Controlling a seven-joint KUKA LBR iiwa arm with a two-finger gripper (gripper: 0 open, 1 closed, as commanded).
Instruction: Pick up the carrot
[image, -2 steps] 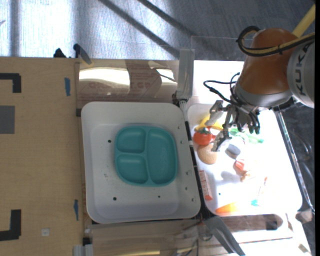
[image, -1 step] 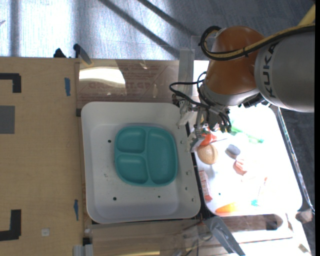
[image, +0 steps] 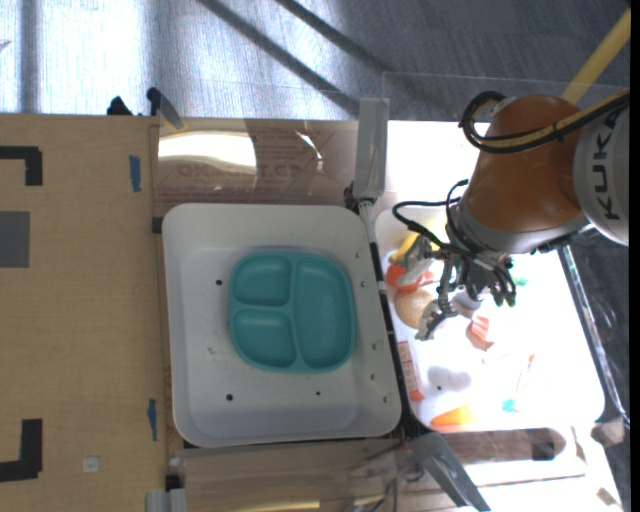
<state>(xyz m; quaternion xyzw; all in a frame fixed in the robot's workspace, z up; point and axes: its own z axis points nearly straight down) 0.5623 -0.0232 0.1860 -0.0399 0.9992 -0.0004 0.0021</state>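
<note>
a tabletop seen from above at a slant, carrying two shallow white bins side by side. the left bin (image: 190, 400) holds a teal plate (image: 293, 311) with three compartments, lying flat near the bin's middle. the right bin (image: 570, 400) is brightly lit, washed out by glare, and holds several small things. a grey arm with an orange band (image: 525, 165) reaches in from the right and hangs over the upper part of the right bin.

below the band, the pincer (image: 440, 318) points down and toward the left side of the right bin, close to a pale rounded item (image: 412, 305) and a red and yellow item (image: 407, 262) by the bin's left wall. whether its tips are apart or together cannot be told; glare and cables hide them, and nothing shows between them.

the carrot (image: 452, 417), a small orange shape, lies near the bottom left corner of the right bin. its long axis runs roughly left to right in the view. it sits well apart from the pincer, lower in the view and a little to the right. the coming move likely calls for travel down the view toward that near edge, then a descent across the carrot's narrow width.
</note>
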